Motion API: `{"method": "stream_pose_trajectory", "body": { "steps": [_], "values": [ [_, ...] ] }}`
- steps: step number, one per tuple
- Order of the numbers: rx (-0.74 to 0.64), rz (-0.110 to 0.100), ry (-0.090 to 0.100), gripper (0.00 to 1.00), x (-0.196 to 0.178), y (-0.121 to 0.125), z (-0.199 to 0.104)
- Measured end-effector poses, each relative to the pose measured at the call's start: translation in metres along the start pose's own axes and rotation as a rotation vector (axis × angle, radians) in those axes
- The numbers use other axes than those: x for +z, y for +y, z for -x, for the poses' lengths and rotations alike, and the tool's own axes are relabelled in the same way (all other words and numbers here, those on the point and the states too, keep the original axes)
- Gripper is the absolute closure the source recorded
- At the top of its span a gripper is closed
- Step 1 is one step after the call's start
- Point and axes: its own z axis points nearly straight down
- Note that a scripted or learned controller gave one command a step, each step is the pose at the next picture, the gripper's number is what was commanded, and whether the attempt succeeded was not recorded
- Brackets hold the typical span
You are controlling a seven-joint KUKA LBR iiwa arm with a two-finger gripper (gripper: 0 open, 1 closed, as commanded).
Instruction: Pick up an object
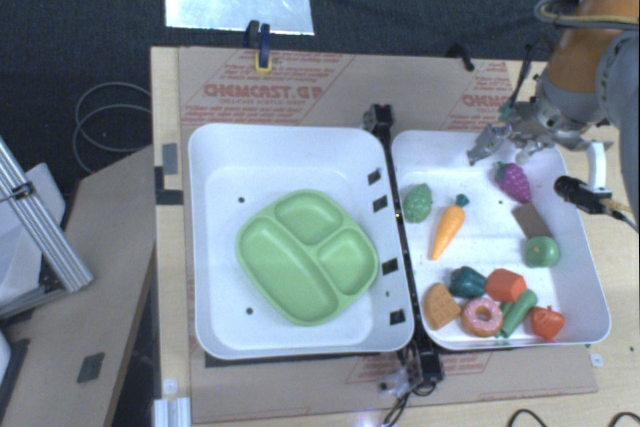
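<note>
Toys crowd the near edge of the right bin (598, 310), a doughnut (484, 316) and a tomato (547, 322) among them, and we see none lifted yet. Our gripper (505, 139) hangs over the bin's far edge with spread fingers holding nothing, just beside the purple grapes (514, 182). We judge the pick has not begun: descent, closing and lifting all remain.

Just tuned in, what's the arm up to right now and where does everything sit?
The gripper hangs over the far edge of the right bin, beside the purple grapes, with nothing seen between its fingers. The carrot, donut and other toy foods lie in that bin. The left bin holds the green divided plate.
</note>
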Motion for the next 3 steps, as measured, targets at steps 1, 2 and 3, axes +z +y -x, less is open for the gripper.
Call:
{"method": "stream_pose_trajectory", "body": {
  "steps": [1,2,3],
  "values": [
    [-0.001,0.001,-0.001,0.0,0.046,0.001,-0.001],
    [-0.003,0.007,-0.002,1.0,0.032,0.002,0.0],
    [0.0,0.006,-0.001,1.0,-0.012,0.004,0.0]
  ]
}}
